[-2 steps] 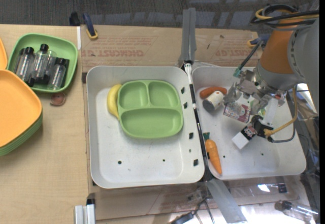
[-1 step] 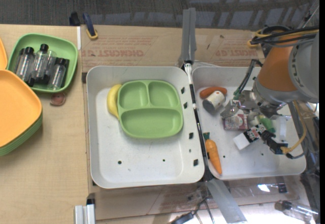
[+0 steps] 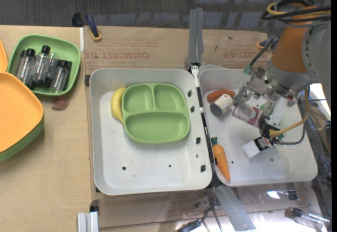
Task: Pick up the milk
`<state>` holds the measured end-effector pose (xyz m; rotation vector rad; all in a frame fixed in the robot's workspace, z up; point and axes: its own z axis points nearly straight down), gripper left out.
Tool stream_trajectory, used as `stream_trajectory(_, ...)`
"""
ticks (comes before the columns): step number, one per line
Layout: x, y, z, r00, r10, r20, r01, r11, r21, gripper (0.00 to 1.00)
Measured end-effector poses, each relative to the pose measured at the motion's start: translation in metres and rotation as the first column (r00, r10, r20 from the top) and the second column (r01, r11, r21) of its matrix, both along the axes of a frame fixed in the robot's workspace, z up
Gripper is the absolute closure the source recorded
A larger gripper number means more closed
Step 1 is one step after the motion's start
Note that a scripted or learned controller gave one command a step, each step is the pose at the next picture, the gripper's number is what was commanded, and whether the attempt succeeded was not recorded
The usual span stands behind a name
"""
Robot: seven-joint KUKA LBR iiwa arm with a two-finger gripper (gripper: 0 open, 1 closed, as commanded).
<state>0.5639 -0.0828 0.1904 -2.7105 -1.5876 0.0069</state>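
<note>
Gripper (image 3: 253, 100) hung over right bin (image 3: 295, 173), above pinkish milk carton (image 3: 246, 114). Carton lay flat just below fingertips, long axis roughly left-right, cup (image 3: 221, 104) touching its left. Carton possibly at fingertips, not clearly between them. Finger state: could not tell, clutter hid it.

Gripper (image 3: 251, 100) hovers over the milk (image 3: 246, 114) beside a cup (image 3: 221, 104).

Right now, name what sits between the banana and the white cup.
The green divided plate, then the two bins' meeting walls, in the camera view.
</note>
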Motion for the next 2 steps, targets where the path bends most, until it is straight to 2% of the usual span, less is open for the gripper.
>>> stream_trajectory(1, -0.047, -0.019, -0.1, 0.987, 0.162, 0.001, -0.162, 0.987, 0.003, 1.0)
stream_trajectory(2, -0.029, 0.002, 0.0, 1.0, -0.021, 0.001, 0.021, 1.0, 0.0, 1.0)
